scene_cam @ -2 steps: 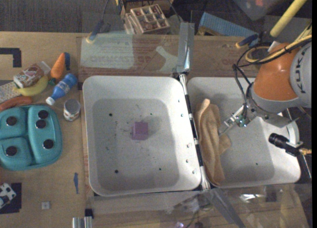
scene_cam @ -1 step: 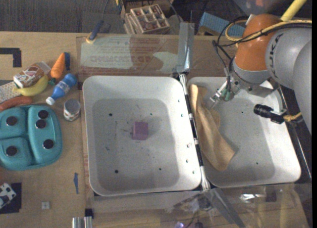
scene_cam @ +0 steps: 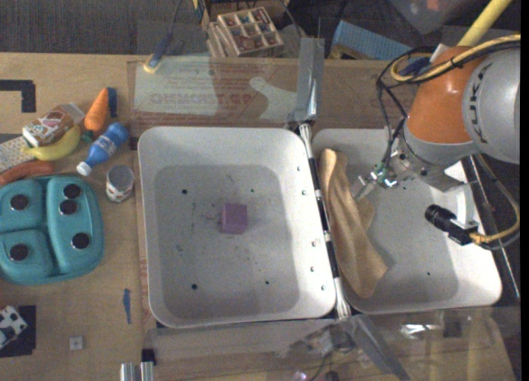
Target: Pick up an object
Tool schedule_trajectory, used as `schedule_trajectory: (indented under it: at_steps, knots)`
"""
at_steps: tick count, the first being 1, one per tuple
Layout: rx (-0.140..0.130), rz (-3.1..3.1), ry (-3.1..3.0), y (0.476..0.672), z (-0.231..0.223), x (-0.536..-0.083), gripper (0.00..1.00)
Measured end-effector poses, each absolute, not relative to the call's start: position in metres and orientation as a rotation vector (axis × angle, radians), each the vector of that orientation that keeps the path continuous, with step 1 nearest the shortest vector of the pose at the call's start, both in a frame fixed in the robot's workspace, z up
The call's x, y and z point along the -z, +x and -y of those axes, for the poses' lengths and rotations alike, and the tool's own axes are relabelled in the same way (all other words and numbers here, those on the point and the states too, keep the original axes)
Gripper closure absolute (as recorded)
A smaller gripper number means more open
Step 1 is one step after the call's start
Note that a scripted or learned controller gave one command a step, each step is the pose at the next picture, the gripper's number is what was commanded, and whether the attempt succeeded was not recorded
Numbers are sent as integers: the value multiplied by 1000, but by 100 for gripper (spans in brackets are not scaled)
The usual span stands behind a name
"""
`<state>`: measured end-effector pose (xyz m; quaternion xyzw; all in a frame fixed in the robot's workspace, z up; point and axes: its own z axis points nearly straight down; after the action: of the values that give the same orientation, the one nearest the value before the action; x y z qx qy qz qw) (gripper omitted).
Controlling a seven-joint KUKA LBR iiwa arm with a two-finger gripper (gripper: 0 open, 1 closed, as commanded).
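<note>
hovering over the right bin (scene_cam: 463,288), the gripper (scene_cam: 369,183) sits just beside the tan cloth (scene_cam: 351,226); its opening cannot be told. centre it over the cloth's upper fold, descend vertically, and close only on fabric. the purple block (scene_cam: 233,217) lies alone in the left bin (scene_cam: 165,156).

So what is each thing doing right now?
Purple block: lying flat in the left bin, untouched.
Tan cloth: stretched out along the left side of the right bin.
Pincer: over the right bin, beside the cloth.
Small can: standing upright on the bench.
</note>
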<state>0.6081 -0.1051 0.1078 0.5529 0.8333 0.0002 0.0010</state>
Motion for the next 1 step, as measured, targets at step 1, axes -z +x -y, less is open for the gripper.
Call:
schedule_trajectory:
  at_steps: [1]
  knots:
    - [0, -2434, 1987, 539, 118, -160, 0]
